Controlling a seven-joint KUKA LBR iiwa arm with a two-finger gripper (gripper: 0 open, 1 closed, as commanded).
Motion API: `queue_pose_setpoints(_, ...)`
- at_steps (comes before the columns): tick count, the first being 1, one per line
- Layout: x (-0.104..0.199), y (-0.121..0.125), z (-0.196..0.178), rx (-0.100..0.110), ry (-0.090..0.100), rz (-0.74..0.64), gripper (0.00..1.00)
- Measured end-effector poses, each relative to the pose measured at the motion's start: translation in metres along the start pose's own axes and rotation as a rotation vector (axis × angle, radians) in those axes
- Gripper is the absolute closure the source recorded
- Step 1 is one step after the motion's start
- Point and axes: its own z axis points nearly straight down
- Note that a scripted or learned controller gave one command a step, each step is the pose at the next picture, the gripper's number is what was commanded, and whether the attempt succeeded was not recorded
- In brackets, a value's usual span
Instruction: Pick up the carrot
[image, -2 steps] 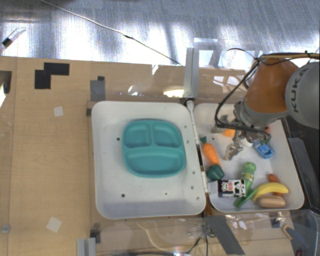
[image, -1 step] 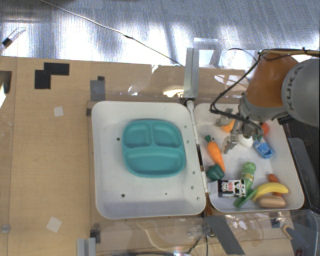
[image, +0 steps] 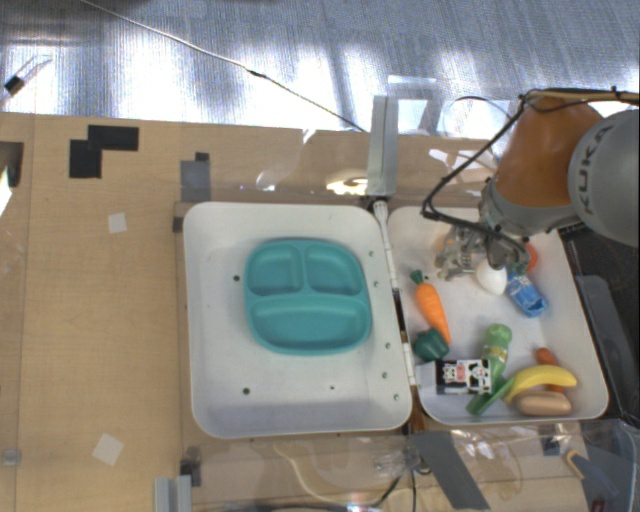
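Observation:
The carrot (image: 431, 305), orange with a green stub at its upper end, lies slantwise in the right bin (image: 590, 330) near its left wall. My gripper (image: 462, 256) hangs over the bin's upper middle, up and to the right of the carrot and apart from it. The metal fingers point down and left, close to a white egg (image: 490, 277).
The right bin also holds a blue carton (image: 524, 295), a green pepper (image: 430, 346), a black-and-white milk box (image: 464, 376), a green bottle (image: 495, 346), a banana (image: 541, 380) and a hot dog bun (image: 543, 403). A teal divided plate (image: 306, 296) sits in the left bin (image: 215, 330).

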Motion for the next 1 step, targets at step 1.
queue_pose_setpoints(1, 0.0003, 0.0003, 0.0006, 0.0, 0.001, 0.0, 0.0)
